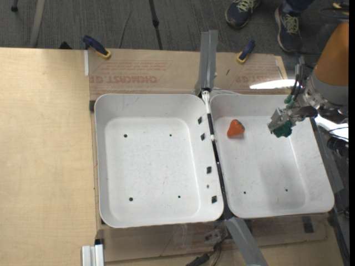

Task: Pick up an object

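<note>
- Nearest the camera: the front rim of the left bin [161, 221] and, beside it, the front rim of the right bin [277, 210]; a grey bar runs between the two.
- Task object: one small orange object [236, 128] lies on the floor of the right bin, in the far left part, near the dividing wall but not touching it.
- Gripper [283, 126]: positioned over the far right part of the same bin, well apart from the orange object. Green-tipped fingers [285, 131] point down. Whether they are spread or pressed together cannot be told at this size; nothing is visibly pinched between them.
- Arm [335, 60]: enters from the right, orange band above the wrist.
- Task status (judgement): the pick is not yet done; the object rests free on the bin floor.
- Risk 1: a descent at the present position would likely close on bare floor, because the gripper is offset to the right of the object.
- Risk 2: the object looks rounded and small; an off-centre closure could squeeze it sideways out of the grip.
- Risk 3: the object sits near the left wall; an approach from that side may strike the rim.
- Surroundings: cardboard sheet [133, 73] behind the bins, two clamps, wooden bench top at left.
</note>
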{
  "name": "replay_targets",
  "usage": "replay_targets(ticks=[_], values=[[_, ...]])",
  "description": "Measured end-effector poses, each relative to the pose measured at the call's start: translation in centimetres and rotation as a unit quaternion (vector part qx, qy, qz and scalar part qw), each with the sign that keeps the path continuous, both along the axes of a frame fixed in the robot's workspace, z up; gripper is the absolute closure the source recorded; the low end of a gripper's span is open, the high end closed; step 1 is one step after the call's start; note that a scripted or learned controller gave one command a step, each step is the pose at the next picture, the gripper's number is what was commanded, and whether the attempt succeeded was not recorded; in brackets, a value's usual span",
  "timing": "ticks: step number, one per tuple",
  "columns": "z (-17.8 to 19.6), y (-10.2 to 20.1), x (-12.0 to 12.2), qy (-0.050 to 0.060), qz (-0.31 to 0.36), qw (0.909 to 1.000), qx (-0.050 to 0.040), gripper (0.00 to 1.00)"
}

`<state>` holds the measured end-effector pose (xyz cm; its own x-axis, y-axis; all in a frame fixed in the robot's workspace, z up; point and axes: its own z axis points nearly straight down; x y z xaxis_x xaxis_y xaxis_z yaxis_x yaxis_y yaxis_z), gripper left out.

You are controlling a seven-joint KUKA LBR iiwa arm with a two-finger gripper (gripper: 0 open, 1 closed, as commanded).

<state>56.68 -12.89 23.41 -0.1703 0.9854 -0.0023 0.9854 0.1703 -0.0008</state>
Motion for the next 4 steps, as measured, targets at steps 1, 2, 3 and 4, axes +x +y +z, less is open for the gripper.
replay_targets(ticks=[1, 2, 3, 4], values=[[0.0, 0.0, 0.0, 0.000, 0.000, 1.0000, 0.0001, 0.00], [-4.4, 5.1, 3.9, 0.001, -0.175, 0.9846, -0.0002, 0.00], [-4.3, 12.1, 0.1, 0.002, -0.199, 0.9801, 0.0002, 0.00], [-4.4, 5.4, 3.5, 0.001, -0.185, 0.9828, -0.0003, 0.00]])
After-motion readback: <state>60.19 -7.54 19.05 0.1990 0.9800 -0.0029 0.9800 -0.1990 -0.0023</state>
